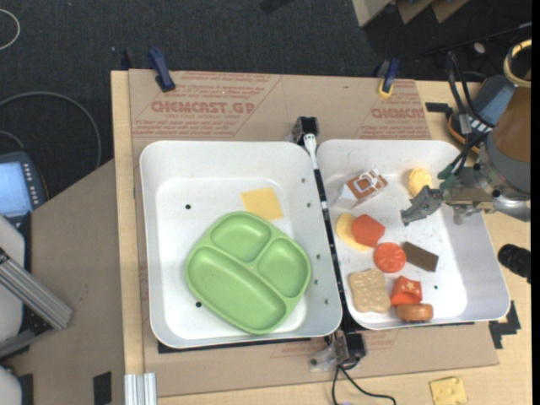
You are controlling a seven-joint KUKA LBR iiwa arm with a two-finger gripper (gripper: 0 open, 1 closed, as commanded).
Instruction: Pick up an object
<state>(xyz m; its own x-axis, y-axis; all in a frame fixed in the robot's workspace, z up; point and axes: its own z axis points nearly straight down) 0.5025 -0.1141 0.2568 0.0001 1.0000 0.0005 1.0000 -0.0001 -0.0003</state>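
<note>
The right bin [481, 260] holds several toy foods. Among them are a brown-and-white block [365, 186], a yellow lump [418, 179], a red piece [368, 229] on a pale yellow piece [344, 229], a red tomato [389, 257], a dark brown bar [419, 256], a tan cracker [368, 290], a red strawberry shape [406, 290] and a brown sausage [413, 312]. My gripper [430, 209] hangs over the upper right of this bin, just below the yellow lump and above the brown bar. Nothing shows in its grasp.
The left bin [160, 226] holds a green divided plate [247, 270] and a flat yellow slice [262, 202]. A black divider strip [319, 201] runs between the bins. The grey arm [506, 142] comes in from the right edge. Blue clamps [160, 67] sit at the cardboard's far edge.
</note>
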